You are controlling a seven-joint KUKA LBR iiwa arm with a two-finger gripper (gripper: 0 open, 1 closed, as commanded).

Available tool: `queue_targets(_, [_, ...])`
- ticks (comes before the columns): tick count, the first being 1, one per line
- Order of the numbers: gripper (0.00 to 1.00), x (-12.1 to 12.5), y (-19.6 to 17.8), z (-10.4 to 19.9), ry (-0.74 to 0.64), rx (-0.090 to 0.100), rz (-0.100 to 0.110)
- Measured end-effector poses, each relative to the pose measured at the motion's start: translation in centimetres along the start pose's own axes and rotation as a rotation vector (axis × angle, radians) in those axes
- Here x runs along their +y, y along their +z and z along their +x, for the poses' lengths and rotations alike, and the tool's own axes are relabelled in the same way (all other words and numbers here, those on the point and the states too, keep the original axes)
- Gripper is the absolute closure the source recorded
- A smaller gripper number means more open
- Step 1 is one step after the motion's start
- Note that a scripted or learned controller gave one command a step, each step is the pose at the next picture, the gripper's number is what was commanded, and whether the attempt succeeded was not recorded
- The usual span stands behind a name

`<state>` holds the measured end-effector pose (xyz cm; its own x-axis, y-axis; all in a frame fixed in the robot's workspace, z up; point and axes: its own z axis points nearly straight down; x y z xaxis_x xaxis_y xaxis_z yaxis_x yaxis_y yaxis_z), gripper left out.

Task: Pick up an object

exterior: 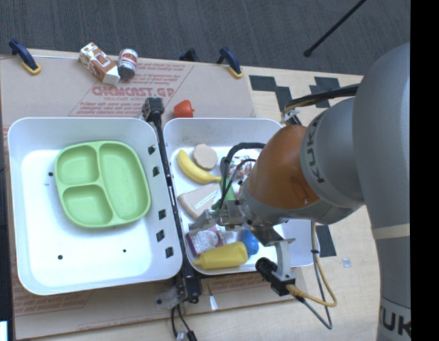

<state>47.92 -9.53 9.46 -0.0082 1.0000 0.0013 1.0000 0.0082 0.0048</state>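
Grey arm [333, 162] over right bin [226, 125], gripper [218, 222] near banana [194, 168], grip state unclear

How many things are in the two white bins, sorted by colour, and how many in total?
Green: 1, the divided plate in the left bin
Yellow: 2, the banana and the yellow bottle, right bin
Beige: 2, the round piece and the wedge
Blue: 1, the blue piece
Pinkish: 1, the packet
Total visible: 7

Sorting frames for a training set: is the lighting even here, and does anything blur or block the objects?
Camera view: bright and even on the green plate and white bins; sharp focus; the arm looms large, covering much of the right bin and shading items beneath it.
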Motion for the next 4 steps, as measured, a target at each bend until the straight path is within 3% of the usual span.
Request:
queue_targets(1, [1.0,0.2,-1.1,0.0,-0.005,0.001,-0.001])
queue_targets(2, [1.0,0.0,-19.6,2.8,0.001,-0.002,0.003])
queue_targets(3, [1.0,-0.3,-14.6,-8.9,0.003,-0.002,0.007])
queue_targets(4, [1.0,4.0,-10.8,-8.9,0.002,-0.001,0.007])
